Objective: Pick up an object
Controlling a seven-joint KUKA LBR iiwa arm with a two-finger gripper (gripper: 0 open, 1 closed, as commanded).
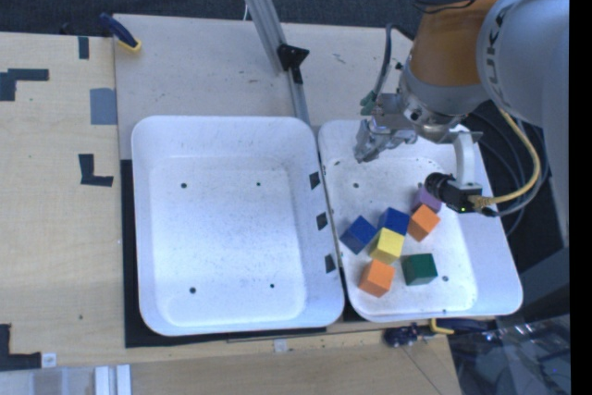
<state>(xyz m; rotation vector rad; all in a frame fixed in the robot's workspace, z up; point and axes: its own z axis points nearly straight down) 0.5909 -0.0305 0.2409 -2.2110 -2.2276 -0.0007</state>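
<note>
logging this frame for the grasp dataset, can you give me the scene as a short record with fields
arm: grey with orange band, reaching in from the right
gripper: over the upper left of the right bin, above the blocks, nothing seen between its fingers
left bin: white, shallow, speckled
blocks in right bin: two blue, two orange, yellow, green, purple
block layout: clustered near the bin's middle, several touching
task state: no block picked up yet
</note>
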